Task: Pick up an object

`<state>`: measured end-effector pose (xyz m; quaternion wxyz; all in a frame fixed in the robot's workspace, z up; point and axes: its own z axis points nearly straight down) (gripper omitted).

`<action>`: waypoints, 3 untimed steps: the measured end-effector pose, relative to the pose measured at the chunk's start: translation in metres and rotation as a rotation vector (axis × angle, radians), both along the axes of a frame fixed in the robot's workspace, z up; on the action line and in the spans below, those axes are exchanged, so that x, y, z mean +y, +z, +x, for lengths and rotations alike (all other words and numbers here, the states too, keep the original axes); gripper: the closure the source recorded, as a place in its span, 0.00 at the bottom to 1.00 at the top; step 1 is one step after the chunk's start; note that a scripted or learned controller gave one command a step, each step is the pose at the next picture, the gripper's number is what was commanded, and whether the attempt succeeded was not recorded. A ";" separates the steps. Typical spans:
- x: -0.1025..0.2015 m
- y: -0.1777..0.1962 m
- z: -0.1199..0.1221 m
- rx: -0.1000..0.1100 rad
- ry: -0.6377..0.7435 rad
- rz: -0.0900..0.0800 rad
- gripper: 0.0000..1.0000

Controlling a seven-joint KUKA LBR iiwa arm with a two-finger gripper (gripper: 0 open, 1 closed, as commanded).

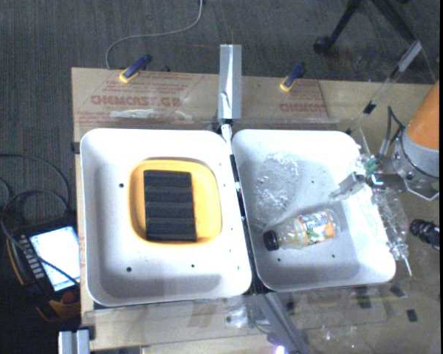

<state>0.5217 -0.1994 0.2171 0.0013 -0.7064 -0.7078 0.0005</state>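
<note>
Grey gripper (352,185) hangs over the right bin (369,271) — finger spread unreadable, nothing visibly held; clear plastic bottle (303,231) lies sideways — black cap, orange label.

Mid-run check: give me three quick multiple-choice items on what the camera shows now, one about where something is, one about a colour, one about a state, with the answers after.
1. Where is the bottle?
A. In the left bin
B. In the right bin
C. On the bench outside both bins

2. What colour is the frame around the black ribbed tray in the left bin?
A. Yellow
B. Blue
C. Red

3. How is the bottle resting?
A. Standing upright
B. Lying on its side
C. Held up in the air

Answers:
1 B: it sits on the floor of the right bin, below a crumpled clear plastic bag.
2 A: a yellow border rings the black tray.
3 B: its dark cap points left and its body stretches right along the bin floor.
</note>
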 end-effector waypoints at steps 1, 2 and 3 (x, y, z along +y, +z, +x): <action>-0.014 -0.118 0.003 -0.005 -0.063 0.008 0.00; 0.018 -0.123 -0.020 -0.042 0.067 -0.028 0.00; -0.001 -0.126 0.036 -0.013 -0.125 -0.001 0.00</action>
